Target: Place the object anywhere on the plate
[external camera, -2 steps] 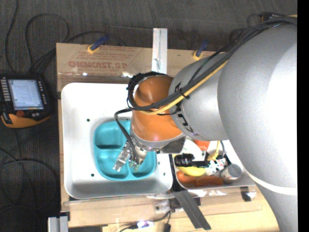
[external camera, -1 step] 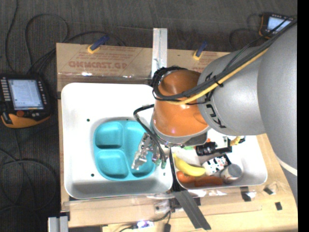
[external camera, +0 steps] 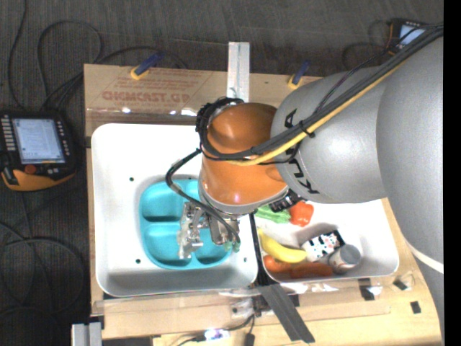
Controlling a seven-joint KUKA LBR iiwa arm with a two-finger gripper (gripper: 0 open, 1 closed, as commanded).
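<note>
Your pincer point(external camera: 196, 238) hangs low over the turquoise plate point(external camera: 160, 222), which sits in the left bin point(external camera: 115, 193). The plate has divided compartments, and the pincer's metal fingers sit above its right-hand part. From this angle you cannot tell whether the fingers are spread or closed, nor whether anything sits between them; a small green bit point(external camera: 235, 245) shows just beside the pincer's right edge, but you cannot make out what it is or whether it touches the plate.

The grey arm point(external camera: 360, 135) with its orange band point(external camera: 238, 157) crosses over the divide between the bins and hides part of both.

In the right bin point(external camera: 382, 254) lie the loose things: a banana point(external camera: 282, 250), an orange-red piece point(external camera: 300, 213) near the arm, a small black-and-white object point(external camera: 321, 244), a grey cup-like piece point(external camera: 347, 257) and a long reddish item point(external camera: 299, 269) along the front wall. They lie close together, well apart from the plate.

A handheld control pad point(external camera: 34, 144) rests on the floor to the left of the counter point(external camera: 144, 92).
</note>
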